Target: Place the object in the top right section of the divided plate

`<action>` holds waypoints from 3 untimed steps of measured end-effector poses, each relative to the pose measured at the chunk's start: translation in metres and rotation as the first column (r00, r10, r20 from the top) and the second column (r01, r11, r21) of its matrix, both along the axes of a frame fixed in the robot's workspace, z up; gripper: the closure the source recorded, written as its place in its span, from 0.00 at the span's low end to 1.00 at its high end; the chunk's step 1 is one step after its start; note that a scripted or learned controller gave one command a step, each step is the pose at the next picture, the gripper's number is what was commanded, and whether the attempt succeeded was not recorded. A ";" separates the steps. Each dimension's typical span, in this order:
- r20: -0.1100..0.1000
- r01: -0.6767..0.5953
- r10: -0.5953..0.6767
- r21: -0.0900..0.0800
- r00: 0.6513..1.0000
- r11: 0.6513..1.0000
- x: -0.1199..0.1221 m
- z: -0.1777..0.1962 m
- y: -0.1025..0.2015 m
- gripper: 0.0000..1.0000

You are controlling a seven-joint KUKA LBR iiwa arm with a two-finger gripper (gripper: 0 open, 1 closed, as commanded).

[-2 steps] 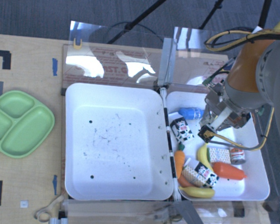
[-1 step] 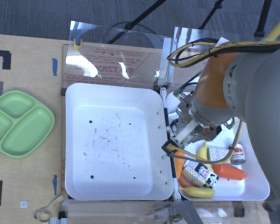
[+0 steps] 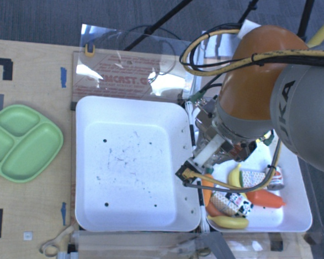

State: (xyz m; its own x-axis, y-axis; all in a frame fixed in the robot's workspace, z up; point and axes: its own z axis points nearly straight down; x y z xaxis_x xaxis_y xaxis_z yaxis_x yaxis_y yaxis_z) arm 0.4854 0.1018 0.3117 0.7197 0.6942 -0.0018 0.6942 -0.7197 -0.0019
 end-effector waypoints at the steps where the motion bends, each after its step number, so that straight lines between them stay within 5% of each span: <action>1: 0.002 0.343 -0.343 0.000 0.939 0.939 -0.006 0.000 0.040 1.00; 2: 0.001 0.343 -0.343 -0.001 0.939 0.939 -0.005 0.009 0.040 1.00; 3: 0.003 0.412 -0.412 0.000 0.911 0.911 0.034 -0.016 0.034 1.00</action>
